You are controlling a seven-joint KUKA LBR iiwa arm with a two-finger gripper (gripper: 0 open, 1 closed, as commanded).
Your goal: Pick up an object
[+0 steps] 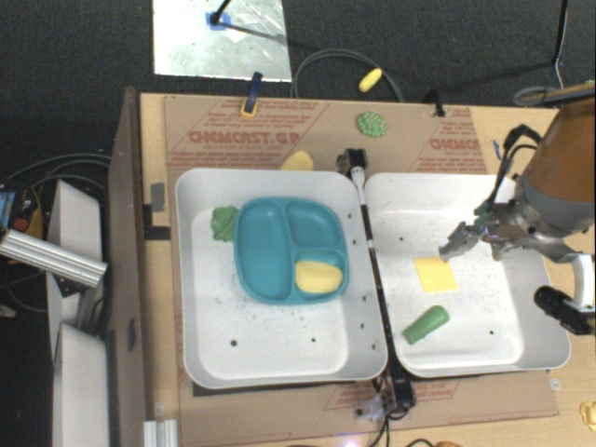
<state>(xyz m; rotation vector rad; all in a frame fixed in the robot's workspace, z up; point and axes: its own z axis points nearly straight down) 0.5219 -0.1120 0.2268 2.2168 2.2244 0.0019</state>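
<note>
In the right bin (521, 343) lie a flat yellow square (435, 274) and, nearer the front, a green cylinder (426, 324). My gripper (459, 243) hangs just above and to the right of the yellow square, at its far corner, with the arm coming in from the right. Nothing shows as held in it. The left bin (214, 343) holds a blue divided plate (275, 250) with a yellow lump (318, 276) in its front right section. A green leafy piece (223, 222) sits beside the plate's left rim.
A black divider (368, 250) runs between the bins. On the cardboard behind them rest a green bumpy ball (372, 124) and a yellow piece (298, 162) at the left bin's back rim. A black part (563, 307) of the arm overhangs the right bin's right edge.
</note>
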